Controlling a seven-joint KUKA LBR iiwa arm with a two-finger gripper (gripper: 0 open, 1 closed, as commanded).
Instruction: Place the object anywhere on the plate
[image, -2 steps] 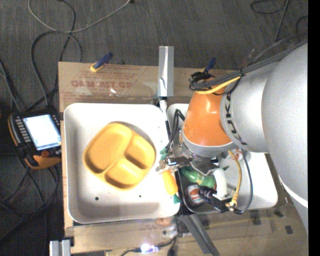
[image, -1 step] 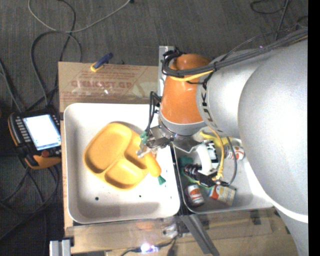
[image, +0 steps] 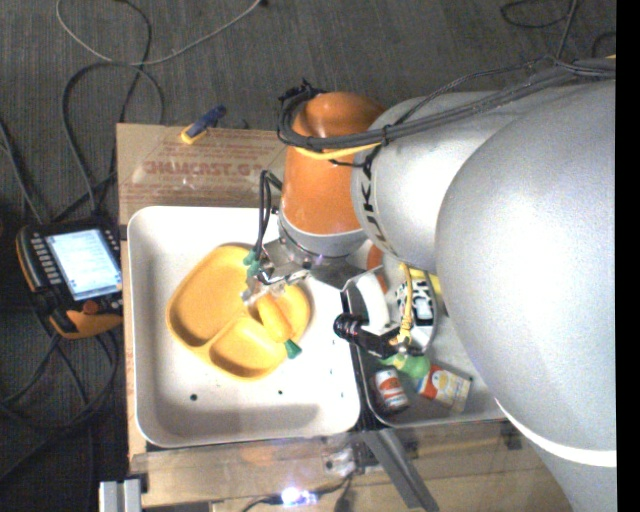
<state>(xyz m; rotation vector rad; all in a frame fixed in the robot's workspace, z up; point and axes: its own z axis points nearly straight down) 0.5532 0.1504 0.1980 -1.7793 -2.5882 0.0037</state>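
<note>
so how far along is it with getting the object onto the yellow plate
The gripper is over the yellow divided plastic plate in the left white bin, so the reach looks done. A small green-tipped object lies at the plate's edge. Whether anything is held, I can't tell; release and retreat remain.

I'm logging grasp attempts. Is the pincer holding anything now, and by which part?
Cannot be told: the pincer sits low over the yellow plate, its tips hidden.

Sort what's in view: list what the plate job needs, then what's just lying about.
For the job:
- yellow divided plate in the left bin
- gripper, low over the plate

Lying about:
- small can, right bin
- green-topped packet, right bin
- handheld screen beside the bench
</note>
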